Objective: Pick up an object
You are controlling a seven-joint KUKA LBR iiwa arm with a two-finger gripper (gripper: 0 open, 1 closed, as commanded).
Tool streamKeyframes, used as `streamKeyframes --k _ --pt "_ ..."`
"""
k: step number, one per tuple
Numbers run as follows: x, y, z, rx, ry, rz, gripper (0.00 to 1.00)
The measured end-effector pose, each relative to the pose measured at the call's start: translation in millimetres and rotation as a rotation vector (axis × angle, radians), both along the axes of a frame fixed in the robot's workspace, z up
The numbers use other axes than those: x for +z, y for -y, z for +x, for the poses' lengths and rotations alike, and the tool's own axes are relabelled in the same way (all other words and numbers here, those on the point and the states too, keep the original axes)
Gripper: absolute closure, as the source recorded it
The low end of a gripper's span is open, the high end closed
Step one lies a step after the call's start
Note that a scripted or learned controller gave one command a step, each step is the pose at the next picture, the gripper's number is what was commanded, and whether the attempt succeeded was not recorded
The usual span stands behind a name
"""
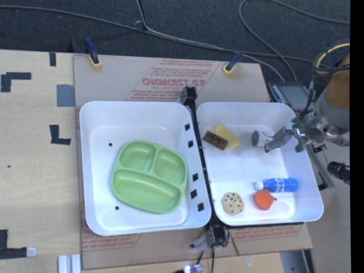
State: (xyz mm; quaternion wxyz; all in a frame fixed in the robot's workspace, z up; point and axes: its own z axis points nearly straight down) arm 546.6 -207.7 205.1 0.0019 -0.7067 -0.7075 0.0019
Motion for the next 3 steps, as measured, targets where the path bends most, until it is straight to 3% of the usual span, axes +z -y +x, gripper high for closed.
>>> streamKeyframes --k 2,3 --pt "-87 -4 -3 0.000 0.000 0.000 0.00" --pt "-75 -4 -2 0.002 0.003 0.001 1.00"
